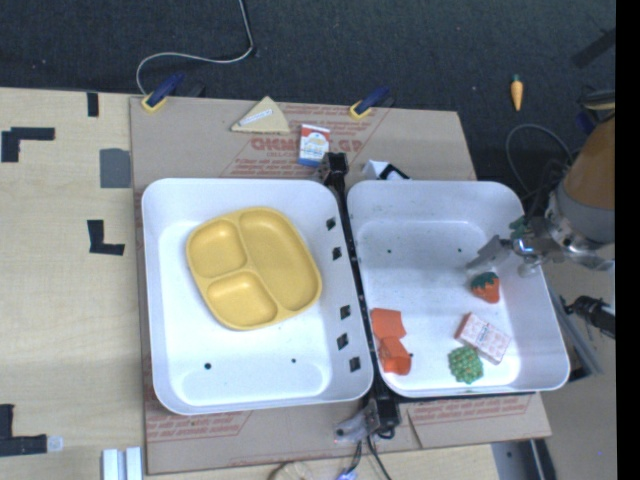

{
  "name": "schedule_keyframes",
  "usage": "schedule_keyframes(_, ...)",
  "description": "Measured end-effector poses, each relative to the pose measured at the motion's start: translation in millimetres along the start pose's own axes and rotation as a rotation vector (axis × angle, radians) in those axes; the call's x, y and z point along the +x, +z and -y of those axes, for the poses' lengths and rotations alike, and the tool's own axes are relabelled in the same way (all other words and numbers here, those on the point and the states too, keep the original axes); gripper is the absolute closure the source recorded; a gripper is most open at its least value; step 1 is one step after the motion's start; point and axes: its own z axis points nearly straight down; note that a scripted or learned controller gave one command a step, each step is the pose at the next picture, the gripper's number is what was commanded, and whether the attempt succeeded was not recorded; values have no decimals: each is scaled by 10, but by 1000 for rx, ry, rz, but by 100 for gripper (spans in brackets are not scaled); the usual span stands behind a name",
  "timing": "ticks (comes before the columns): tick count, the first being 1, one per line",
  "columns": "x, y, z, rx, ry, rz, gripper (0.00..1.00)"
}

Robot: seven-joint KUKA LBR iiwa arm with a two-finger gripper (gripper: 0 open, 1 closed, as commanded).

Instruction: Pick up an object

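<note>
The tool [497, 255] hangs over the right bin [420, 203], just above the strawberry [486, 287]; whether it is wide or narrow cannot be told. The approach seems in hand; next, it must lower onto the strawberry.

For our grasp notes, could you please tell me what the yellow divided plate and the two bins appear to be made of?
The yellow divided plate looks like moulded plastic with a matte finish: uniform colour, soft rounded ridges. The left bin and the right bin look like smooth white plastic, possibly thin formed sheet, judging by their rounded rims.
</note>
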Motion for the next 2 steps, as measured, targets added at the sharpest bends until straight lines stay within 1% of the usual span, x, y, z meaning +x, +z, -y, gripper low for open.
schedule_keyframes(1,4,830,145,-1,-1,0,0)
schedule_keyframes(2,-2,830,612,-4,0,2,0)
